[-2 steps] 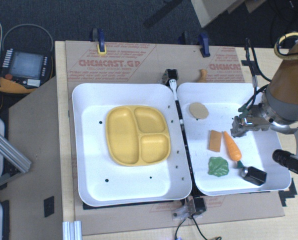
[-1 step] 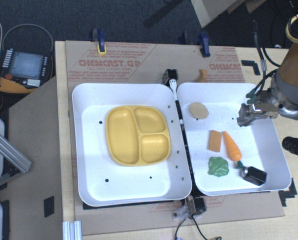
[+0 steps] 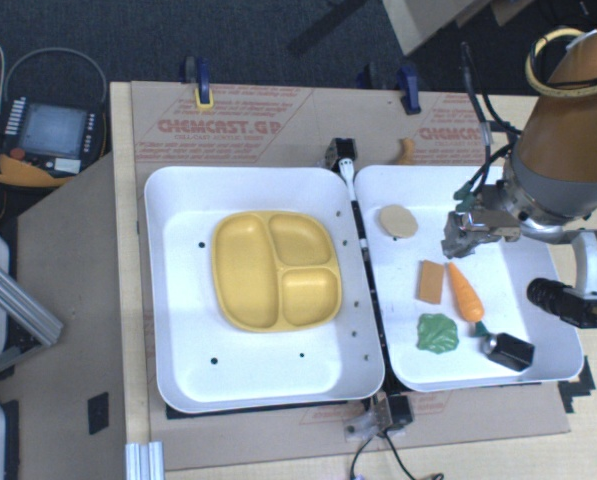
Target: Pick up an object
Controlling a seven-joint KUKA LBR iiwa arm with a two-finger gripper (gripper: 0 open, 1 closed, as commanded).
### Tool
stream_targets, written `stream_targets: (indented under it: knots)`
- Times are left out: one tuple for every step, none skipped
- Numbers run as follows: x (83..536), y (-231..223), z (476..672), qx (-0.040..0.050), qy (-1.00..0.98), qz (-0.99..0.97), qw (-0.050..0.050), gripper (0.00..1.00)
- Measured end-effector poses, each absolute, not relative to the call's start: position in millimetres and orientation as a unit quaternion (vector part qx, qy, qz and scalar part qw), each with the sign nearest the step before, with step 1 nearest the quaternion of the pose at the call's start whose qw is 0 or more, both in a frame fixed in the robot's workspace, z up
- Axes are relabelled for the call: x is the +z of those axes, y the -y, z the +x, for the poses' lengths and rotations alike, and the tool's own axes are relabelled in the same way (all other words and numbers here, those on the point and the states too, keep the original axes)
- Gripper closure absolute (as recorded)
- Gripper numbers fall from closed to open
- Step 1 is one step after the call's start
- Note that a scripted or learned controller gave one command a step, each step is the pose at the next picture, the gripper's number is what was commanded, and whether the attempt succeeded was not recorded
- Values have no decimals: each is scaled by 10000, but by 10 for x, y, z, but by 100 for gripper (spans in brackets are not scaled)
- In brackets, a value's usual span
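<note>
The metal 2-finger hand (image 3: 459,246) is hovering over the right shallow white bin (image 3: 548,363), just above the orange carrot-shaped toy (image 3: 465,293); whether it is open or closed I cannot tell. Beside the carrot are lying a tan rectangular block (image 3: 431,282), a green leafy toy (image 3: 437,334) and a round beige disc (image 3: 398,222). The left white bin (image 3: 178,358) is holding a yellow 3-compartment plastic plate (image 3: 276,269).

The left bin (image 3: 168,298) holds a tray (image 3: 276,269). In the right bin (image 3: 408,363) a carrot (image 3: 465,292) lies between a block (image 3: 431,281) and a tool (image 3: 507,349), a leaf (image 3: 437,333) in front, a cookie (image 3: 398,221) behind.
</note>
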State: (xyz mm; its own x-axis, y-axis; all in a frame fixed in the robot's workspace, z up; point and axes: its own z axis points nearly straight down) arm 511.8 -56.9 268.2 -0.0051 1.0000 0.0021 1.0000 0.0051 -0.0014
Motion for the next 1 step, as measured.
stream_targets:
  knots:
    - [2444, -8, 5128, 7, 7093, -7049, 26, 100]
